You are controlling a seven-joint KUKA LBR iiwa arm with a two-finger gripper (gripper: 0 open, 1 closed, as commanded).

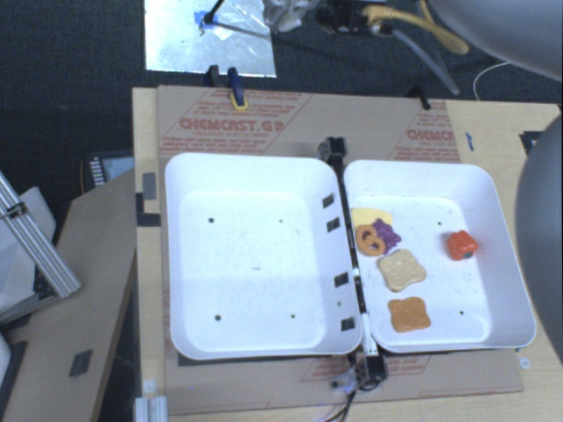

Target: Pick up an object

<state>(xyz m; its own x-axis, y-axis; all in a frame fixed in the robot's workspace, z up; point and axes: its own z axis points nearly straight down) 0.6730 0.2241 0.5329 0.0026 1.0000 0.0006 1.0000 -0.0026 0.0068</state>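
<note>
Well above the right bin [493, 236], the gripper [290, 3] hangs, its state impossible to tell; a red pepper [461, 245] lies inside that bin.

2 white bins [246, 192]; right one holds a red-orange pepper [461, 245], tan toast [402, 270], orange toast [409, 314], purple piece [385, 233], yellow piece [369, 216].

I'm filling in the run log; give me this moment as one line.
phase: pre-grasp | gripper: above bench, beyond bins | right bin: red piece, two toast pieces, yellow and purple bits | held: nothing seen
</note>
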